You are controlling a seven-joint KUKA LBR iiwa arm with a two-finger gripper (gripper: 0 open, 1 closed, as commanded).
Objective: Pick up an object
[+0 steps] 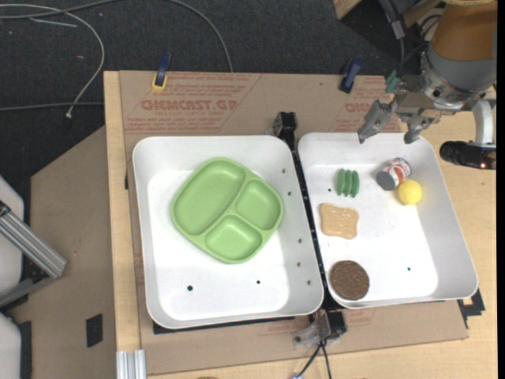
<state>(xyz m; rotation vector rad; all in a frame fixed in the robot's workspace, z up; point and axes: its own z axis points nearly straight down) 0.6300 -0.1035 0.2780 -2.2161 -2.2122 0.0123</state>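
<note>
The right bin (442, 243) holds several small items: a green bean pod (347, 182), a slice of toast (339, 221), a round brown patty (349, 279), a small grey and red can (393, 173) lying on its side, and a yellow ball (409, 193) touching the can. My gripper (392, 129) hangs above the bin's far edge, up and behind the can. Its two fingers (371, 126) are spread wide, open, with nothing between them.
A green divided plate (227, 208) lies in the left bin (158, 275). Black clamps (285, 125) sit at the join between the bins. Blue clips (163, 67) hold the cardboard at the back. Cables cross the dark floor behind.
</note>
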